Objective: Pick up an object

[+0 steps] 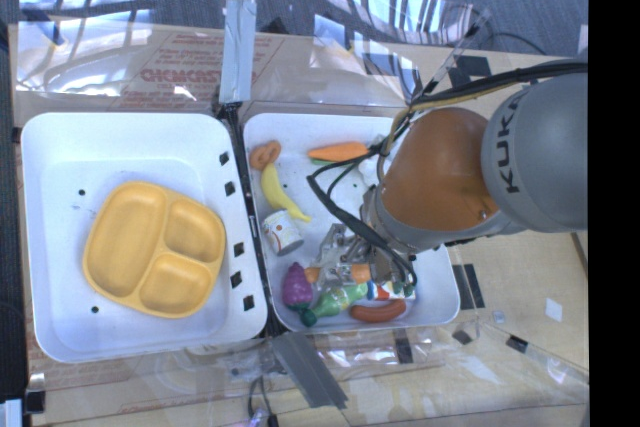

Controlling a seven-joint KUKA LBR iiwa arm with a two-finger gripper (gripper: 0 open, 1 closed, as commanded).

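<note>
Nearest, a sausage [378, 312], green bottle [335, 300] and purple eggplant [296, 285] lie in the right bin [440, 300], unlifted. Just above them the end effector [345, 260] hangs low; its state I cannot tell. Farther off lie banana [280, 195] and carrot [338, 152], so picking remains.

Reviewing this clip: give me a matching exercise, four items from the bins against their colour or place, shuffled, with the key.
Things:
1. divided tray
2. banana
3. carrot
4. sausage

Descriptions:
A. orange, near the right bin's far wall
B. red-brown, along the right bin's near wall
C. yellow, alone in the left bin
D. yellow, right bin, near the divider

Pairs: 1-C, 2-D, 3-A, 4-B
</note>
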